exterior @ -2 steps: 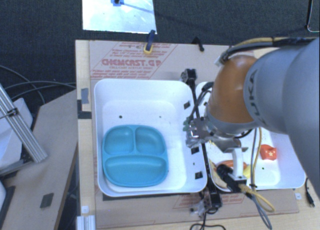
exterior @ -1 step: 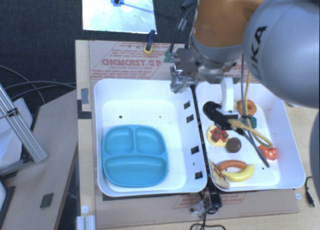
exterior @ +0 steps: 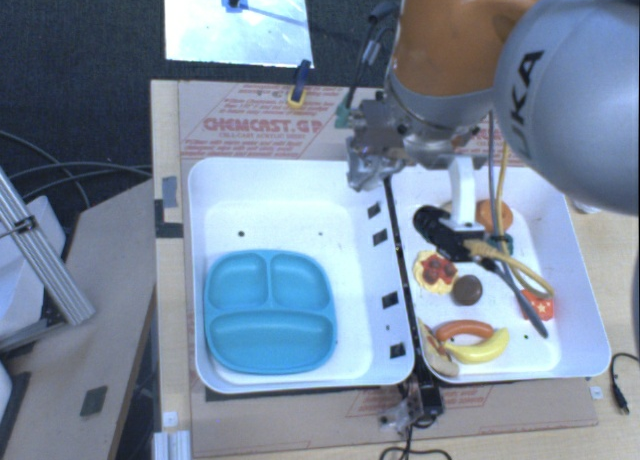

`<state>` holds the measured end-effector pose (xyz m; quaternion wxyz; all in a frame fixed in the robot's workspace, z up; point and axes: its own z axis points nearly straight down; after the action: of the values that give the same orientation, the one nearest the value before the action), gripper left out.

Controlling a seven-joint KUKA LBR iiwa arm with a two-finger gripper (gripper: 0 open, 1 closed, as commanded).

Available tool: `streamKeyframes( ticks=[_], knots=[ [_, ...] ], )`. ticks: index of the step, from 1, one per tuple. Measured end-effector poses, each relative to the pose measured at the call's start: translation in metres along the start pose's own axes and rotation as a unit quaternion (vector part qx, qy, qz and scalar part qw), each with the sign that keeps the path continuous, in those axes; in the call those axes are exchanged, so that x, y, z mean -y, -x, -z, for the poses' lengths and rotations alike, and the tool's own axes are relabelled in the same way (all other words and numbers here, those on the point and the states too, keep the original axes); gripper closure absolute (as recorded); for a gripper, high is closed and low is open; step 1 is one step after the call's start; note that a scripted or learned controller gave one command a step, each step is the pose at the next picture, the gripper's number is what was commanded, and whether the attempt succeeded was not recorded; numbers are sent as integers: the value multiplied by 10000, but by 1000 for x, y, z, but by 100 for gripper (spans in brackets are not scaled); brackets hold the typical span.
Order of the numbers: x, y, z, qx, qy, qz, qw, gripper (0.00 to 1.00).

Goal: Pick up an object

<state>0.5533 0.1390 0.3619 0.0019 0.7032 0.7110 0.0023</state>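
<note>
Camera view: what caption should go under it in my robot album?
Claw hovers between the left bin, holding a blue divided plate, and the right bin, holding a toy banana.

My arm [exterior: 565, 78] was smooth grey, its rounded casing marked with large black letters, partly cut off at the edge. An orange band [exterior: 450, 18] wrapped it above the wrist. My end effector [exterior: 372, 170] was blocky grey metal, with dark cables [exterior: 374, 40] running alongside.
</note>
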Motion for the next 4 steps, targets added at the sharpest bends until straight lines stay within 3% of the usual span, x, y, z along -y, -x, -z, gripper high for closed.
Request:
streamKeyframes(
  ticks=[3, 4],
  knots=[
    [-2, -1, 32, -1, 37, 98, 9999, 100],
    [-10, 2, -154, 21, -104, -59, 9999, 100]
  ],
)
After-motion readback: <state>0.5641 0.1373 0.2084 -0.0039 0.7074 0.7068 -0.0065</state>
